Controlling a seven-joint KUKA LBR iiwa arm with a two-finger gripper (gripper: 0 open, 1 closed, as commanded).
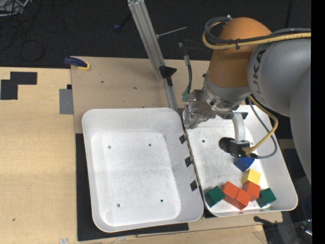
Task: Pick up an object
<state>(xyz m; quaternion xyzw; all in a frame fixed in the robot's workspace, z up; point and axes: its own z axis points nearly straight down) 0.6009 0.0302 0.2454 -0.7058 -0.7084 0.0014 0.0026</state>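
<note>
The grey arm [284,80] with its orange band [236,50] reaches in from the right and hangs over the right bin [213,141], near that bin's far left corner. The hand [195,112] sits low over the white floor there, close to the divider where the two bins meet — whether it is released or clenched I cannot tell, since the wrist covers it from this angle. Nothing can be seen gripped in it.

The blocks lie well apart from the hand, gathered in the near right part of the right bin. A blue block [244,162] lies farthest back, just beside a small black fitting [231,146] on the cable that loops down from the wrist. A yellow block [251,177] sits just in front of the blue one. Two orange blocks [238,193] lie touching each other nearer the front rim, with one green block [214,195] to their left and another green block [266,196] to their right.

The left bin [137,166] lies beside it on the bench [35,151] — its floor shows a few dark specks. A slanted aluminium rail [150,39] rises behind the bins.
</note>
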